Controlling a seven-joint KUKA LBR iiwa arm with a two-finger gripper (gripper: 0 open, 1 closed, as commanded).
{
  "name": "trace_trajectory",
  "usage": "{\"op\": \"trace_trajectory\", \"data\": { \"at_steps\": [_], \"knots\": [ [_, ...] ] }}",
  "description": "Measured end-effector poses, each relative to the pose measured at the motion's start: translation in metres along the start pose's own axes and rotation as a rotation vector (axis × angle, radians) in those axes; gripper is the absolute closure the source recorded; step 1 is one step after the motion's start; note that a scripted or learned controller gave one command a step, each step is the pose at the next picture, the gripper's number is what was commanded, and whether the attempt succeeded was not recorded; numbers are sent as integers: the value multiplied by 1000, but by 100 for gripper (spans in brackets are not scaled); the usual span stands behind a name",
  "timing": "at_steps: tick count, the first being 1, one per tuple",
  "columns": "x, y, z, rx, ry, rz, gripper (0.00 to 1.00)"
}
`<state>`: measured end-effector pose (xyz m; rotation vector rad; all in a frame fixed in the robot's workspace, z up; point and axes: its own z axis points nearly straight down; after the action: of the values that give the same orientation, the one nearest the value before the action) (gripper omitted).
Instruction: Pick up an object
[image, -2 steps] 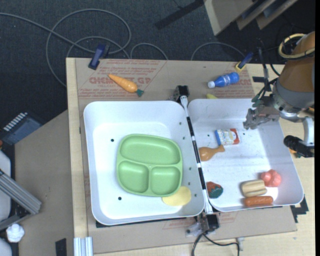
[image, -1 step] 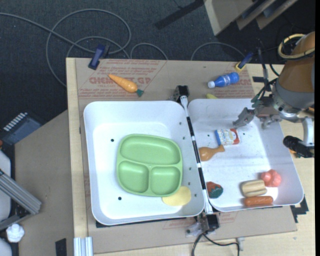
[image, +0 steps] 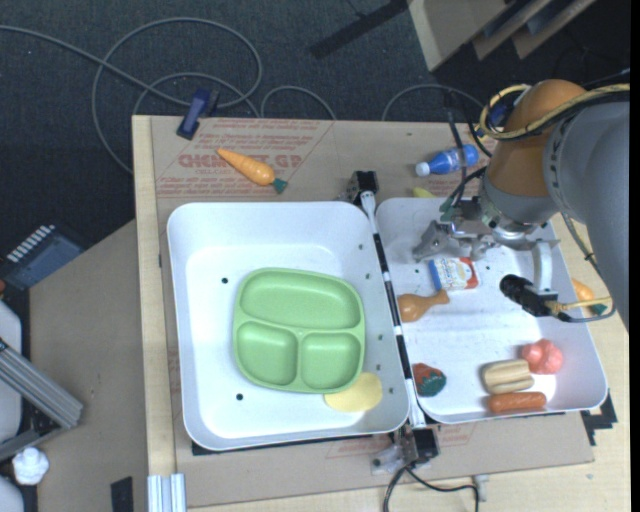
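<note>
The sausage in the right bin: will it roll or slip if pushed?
The sausage looks round and glossy, so it likely rolls sideways and may slip. The bun beside it and the bin wall would probably stop it soon.

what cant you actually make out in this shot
Camera view:
- Packet: top edge hidden by the gripper; print too small to read.
- Blue bottle: right end hidden behind the arm.
- Red and green toy: too small to identify.
- Yellow piece by the green plate: shape too vague to name.
</note>
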<state>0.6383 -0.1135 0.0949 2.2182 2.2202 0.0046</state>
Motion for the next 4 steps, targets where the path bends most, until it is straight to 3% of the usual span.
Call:
{"op": "trace_trajectory", "data": {
  "at_steps": [1, 2, 3, 4],
  "knots": [
    [12, -28, 4, -14, -7, 0, 0],
    [19, -36, 4, -14, -7, 1, 0],
    [3, -52, 4, -12, -3, 0, 0],
    [19, -65, 4, -14, -8, 1, 0]
  ]
}}
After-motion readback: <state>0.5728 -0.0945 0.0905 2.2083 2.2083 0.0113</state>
